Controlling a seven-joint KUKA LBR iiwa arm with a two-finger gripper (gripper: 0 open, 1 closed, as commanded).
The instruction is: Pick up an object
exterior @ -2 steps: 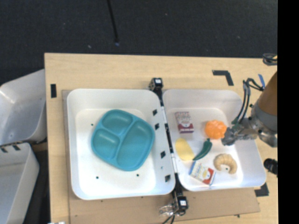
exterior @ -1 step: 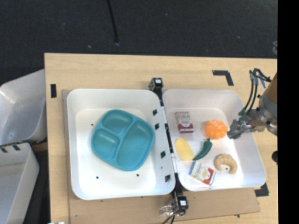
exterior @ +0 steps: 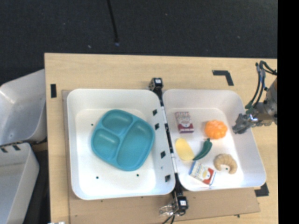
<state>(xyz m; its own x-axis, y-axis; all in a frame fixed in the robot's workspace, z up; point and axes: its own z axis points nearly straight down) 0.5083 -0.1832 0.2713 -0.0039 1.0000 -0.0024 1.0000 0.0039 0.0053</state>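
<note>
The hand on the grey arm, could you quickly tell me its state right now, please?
Hand: over the right edge of the right white bin, near the orange fruit; it holds nothing visible, and whether it is open or closed cannot be told.

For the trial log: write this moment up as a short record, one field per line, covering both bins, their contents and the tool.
left bin: holds a blue divided plate
right bin: holds six items
items: small red-and-white carton, orange fruit, yellow piece, green pepper, croissant, flat red-and-white packet
touching: the pepper's tip meets the yellow piece
tool: over the right bin's right rim, beside the orange fruit, holding nothing
</note>
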